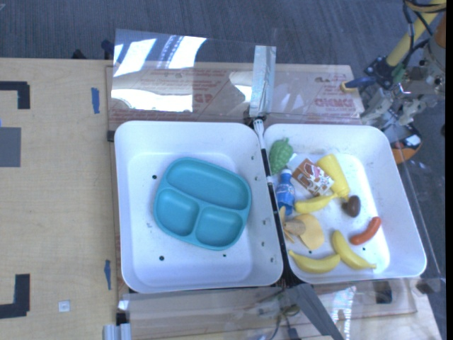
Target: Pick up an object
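The claw (pixel 396 94) hovers beyond the right bin's (pixel 403 190) far right corner — grip state unclear — well apart from the smooth plastic red sausage (pixel 366 230).

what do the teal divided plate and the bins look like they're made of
The teal divided plate looks like moulded plastic, smooth with a soft sheen along its rounded ridges. The left bin and right bin look like thin white plastic, matte, probably formed, given their rounded corners.

cables (pixel 417 9): yellow and black, looping at the frame's upper right
wrist hardware (pixel 400 94): grey metal, blue fitting, small orange patch below
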`<state>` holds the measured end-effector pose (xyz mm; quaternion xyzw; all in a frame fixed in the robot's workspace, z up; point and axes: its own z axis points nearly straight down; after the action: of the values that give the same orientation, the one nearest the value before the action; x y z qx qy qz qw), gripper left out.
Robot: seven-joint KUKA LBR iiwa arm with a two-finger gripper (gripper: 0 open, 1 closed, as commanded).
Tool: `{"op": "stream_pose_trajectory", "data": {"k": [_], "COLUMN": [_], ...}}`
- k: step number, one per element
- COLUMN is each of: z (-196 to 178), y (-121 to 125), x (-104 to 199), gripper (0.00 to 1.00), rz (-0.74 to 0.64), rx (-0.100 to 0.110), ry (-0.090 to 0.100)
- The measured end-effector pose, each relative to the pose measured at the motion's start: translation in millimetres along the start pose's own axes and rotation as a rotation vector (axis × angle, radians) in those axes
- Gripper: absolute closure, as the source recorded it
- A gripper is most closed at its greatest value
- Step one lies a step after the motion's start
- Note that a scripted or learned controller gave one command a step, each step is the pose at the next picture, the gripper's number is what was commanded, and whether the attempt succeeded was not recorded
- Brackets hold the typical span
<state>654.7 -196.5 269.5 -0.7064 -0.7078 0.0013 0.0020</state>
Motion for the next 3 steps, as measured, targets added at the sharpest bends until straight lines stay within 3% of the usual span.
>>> {"op": "stream_pose_trajectory", "data": {"k": [1, 2, 3], "z": [176.9, 183.7, 173.7], "y": [-9.4, -54.6, -52.6], "x": [27.7, 36.6, 35.9], "gripper": [0.00, 0.00, 1.00], "rz": [-0.056, -0.050, -0.049], "rx": [-0.001, -0.007, -0.013], "ry": [0.000, -0.002, -0.004]}}
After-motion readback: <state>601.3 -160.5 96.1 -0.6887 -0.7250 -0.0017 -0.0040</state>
